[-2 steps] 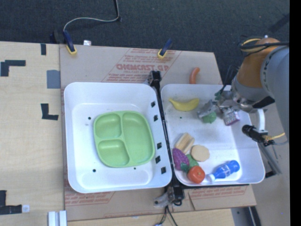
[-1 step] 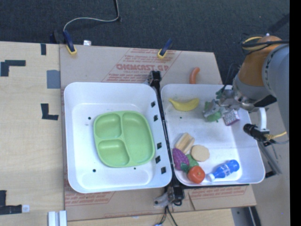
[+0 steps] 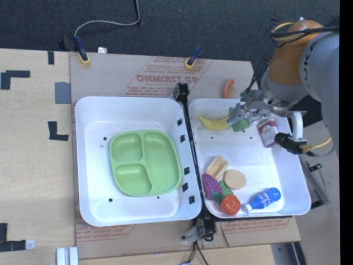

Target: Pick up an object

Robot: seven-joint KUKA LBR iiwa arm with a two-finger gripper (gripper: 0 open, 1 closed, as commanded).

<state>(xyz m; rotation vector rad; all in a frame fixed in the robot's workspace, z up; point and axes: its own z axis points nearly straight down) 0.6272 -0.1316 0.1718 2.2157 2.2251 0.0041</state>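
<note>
Banana (image 3: 213, 123) lying lengthwise left-right, gripper (image 3: 241, 116) at its right end, finger state unclear

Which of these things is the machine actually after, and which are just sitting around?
In play, in the right bin under the hand: banana, green toy, red packet, bread roll, biscuit, purple toy, tomato, blue bottle.

Just lying about: green divided plate, orange piece outside the bins, yellow clamps.

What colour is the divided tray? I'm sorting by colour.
Light green, seen in the camera view.
</note>
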